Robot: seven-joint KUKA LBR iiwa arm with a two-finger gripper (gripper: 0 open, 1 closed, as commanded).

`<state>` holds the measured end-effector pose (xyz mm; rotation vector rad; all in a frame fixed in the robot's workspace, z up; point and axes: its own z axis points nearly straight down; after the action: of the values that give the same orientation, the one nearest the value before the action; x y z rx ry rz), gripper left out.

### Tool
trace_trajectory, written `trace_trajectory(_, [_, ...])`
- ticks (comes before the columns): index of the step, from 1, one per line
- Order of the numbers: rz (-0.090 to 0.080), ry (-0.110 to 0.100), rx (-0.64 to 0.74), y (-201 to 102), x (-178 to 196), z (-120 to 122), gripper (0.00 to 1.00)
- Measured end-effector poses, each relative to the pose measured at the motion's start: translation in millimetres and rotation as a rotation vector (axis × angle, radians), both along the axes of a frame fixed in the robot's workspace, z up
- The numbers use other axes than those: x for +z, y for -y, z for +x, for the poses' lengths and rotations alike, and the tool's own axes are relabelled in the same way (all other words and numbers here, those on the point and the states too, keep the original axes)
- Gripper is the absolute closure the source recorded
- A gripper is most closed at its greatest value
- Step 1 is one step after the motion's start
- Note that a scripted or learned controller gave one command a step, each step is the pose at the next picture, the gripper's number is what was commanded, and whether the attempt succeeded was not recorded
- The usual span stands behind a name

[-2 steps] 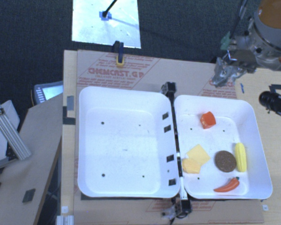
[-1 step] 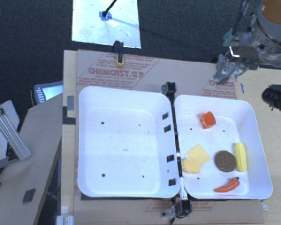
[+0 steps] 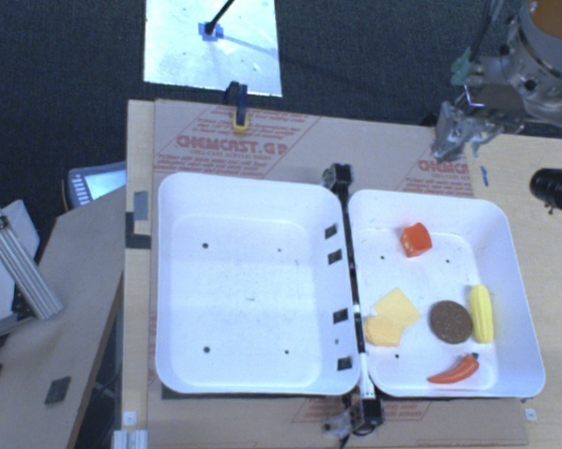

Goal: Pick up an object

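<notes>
A: Where was the gripper (image 3: 451,143)?

B: Up at the far right, above the brown cardboard sheet (image 3: 267,138) on the tabletop (image 3: 81,283), past the far rim of the right shallow white plastic bin (image 3: 516,306). Grey arm (image 3: 544,54) came in from the right, orange band at the frame's top edge.

A: Fingers state?

B: Couldn't tell. Fingers blurred against the cardboard print. Nothing visible between them.

A: Objects?

B: All in the right bin, nearer the camera than the fingers. Small orange-red block (image 3: 415,239) was closest, just below the fingers and slightly left. Further down: flat yellow square slice (image 3: 398,308) overlapping a smaller pale orange piece (image 3: 382,331) at the bin's left side, next to the divider. Right of those, a round brown disc (image 3: 452,322), with a yellow corn-cob-shaped toy (image 3: 482,313) touching or just beside its right edge. Red chili-pepper-shaped toy (image 3: 456,370) lay nearest the camera, just below the disc.

A: Left bin?

B: Left shallow white plastic bin (image 3: 250,283) sat well left of the fingers, joined to the right one along a black clipped seam (image 3: 346,279).

A: Any contact with objects?

B: None. Gripper was well apart from all of them.
</notes>
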<state>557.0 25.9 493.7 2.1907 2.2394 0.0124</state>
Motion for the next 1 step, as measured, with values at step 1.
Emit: trace_trajectory(1, [0.0, 0.003, 0.006, -0.1, 10.9, 0.5, 1.0])
